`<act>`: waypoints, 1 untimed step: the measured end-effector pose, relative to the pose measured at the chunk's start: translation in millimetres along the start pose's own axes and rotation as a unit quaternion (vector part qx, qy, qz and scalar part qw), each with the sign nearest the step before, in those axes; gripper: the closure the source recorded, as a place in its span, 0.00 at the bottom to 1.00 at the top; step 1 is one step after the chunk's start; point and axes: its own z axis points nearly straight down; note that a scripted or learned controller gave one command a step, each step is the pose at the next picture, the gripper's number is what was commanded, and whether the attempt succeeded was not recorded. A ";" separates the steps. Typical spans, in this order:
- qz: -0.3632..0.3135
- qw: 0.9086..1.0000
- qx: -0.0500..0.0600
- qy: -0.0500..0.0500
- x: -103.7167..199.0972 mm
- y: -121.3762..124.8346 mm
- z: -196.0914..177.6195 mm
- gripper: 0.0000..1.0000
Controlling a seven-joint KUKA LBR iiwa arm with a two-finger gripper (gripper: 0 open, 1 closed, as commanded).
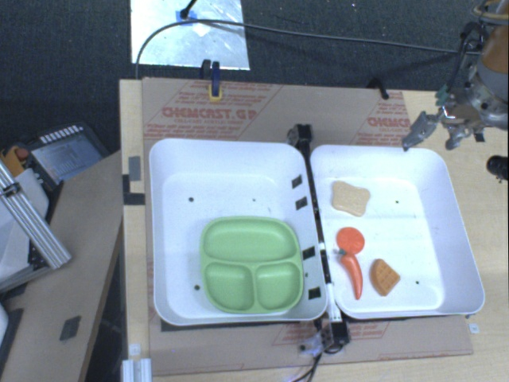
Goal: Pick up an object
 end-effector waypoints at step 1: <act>-0.001 1.000 -0.005 -0.001 0.5 1.8 -6.4 0.00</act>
